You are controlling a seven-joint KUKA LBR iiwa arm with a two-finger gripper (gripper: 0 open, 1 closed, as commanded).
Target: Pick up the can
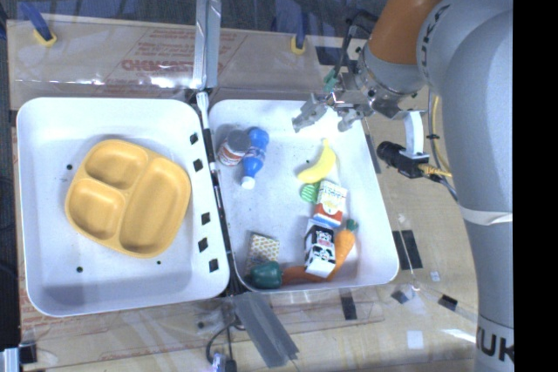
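Note:
The can (232, 146) is small, with a silver top and a red-and-white label. It stands near the left wall of the right bin (288, 113), touching a blue bottle (253, 154) on its right. My gripper (328, 118) hangs over the bin's far right part, well to the right of the can and just beyond a banana (318, 163). Its two fingers (306, 117) are spread open with nothing between them.
In the right bin's near half lie a green item (309, 192), a juice carton (330, 199), a milk carton (321, 249), a carrot (345, 241), a green pepper (266, 275) and a patterned square (262, 246). A yellow divided plate (128, 196) sits in the left bin (44, 126).

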